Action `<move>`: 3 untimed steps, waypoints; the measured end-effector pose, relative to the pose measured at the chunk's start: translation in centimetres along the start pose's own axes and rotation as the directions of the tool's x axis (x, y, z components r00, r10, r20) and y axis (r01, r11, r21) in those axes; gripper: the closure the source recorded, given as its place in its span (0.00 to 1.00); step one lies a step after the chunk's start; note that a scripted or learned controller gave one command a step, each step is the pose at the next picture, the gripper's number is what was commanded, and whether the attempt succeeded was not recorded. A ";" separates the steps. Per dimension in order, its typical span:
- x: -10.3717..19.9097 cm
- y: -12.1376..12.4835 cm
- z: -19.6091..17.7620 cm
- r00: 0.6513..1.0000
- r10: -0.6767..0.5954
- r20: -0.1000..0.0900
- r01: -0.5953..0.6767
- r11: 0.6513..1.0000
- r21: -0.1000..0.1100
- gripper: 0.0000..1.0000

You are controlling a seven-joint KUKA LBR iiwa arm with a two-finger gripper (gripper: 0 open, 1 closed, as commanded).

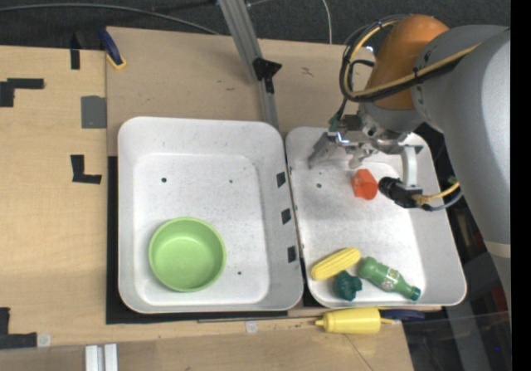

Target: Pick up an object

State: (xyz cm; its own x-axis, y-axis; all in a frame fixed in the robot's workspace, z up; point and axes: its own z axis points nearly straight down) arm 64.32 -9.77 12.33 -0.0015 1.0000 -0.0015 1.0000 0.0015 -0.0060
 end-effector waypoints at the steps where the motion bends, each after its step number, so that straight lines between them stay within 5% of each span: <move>1: 0.1 0.1 -1.3 1.000 -0.002 -0.001 0.002 1.000 -0.004 1.00; 3: -0.1 1.2 -12.5 1.000 -0.001 0.000 0.001 1.000 -0.011 1.00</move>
State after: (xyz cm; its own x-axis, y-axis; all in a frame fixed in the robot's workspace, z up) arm 65.58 -9.85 24.85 -0.0025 1.0000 -0.0011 1.0000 0.0025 0.0046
